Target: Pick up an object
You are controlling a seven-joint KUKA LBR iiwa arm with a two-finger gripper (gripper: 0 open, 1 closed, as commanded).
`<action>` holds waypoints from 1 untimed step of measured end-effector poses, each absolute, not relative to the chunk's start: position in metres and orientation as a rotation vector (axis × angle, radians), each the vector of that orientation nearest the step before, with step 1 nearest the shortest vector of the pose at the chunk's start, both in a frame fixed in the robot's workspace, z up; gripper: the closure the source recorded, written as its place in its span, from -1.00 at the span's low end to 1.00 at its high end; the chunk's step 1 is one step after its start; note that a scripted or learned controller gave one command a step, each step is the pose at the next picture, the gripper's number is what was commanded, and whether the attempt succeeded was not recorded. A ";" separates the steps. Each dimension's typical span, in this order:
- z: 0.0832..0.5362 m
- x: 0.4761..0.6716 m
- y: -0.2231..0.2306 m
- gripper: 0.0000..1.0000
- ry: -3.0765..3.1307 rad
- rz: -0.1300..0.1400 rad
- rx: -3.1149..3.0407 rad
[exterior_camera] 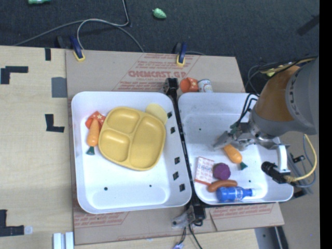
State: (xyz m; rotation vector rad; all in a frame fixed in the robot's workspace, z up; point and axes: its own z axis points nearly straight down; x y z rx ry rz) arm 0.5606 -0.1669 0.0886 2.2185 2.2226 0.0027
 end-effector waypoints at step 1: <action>0.098 0.560 -0.168 1.00 2.220 0.000 2.218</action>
